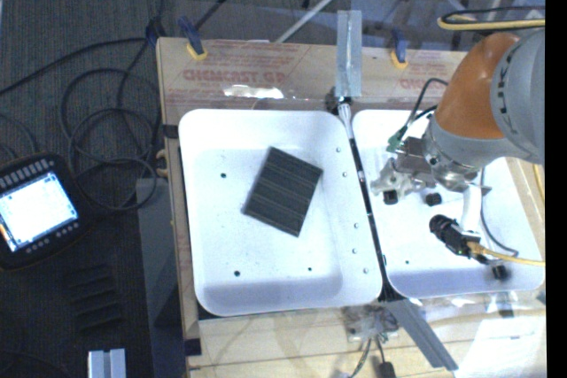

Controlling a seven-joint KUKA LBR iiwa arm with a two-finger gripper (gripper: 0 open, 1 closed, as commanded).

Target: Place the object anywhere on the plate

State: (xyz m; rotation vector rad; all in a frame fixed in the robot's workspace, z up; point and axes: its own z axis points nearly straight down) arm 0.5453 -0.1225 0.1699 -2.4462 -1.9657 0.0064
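Dark ribbed plate [283, 191] mid left bin [199, 279], bare; gripper [403, 181] over right bin [523, 274] near divider; grip state unclear; placing not done

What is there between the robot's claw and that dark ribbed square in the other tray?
In the camera view, bare white floor of both bins and the ridge where their rims meet separate the gripper from the dark ribbed plate.

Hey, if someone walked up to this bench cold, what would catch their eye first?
Probably the dark ribbed plate, lying tilted in the middle of the left white bin. Next comes the grey arm with its orange band, reaching in from the right over the right bin, its gripper near the divider between the bins.
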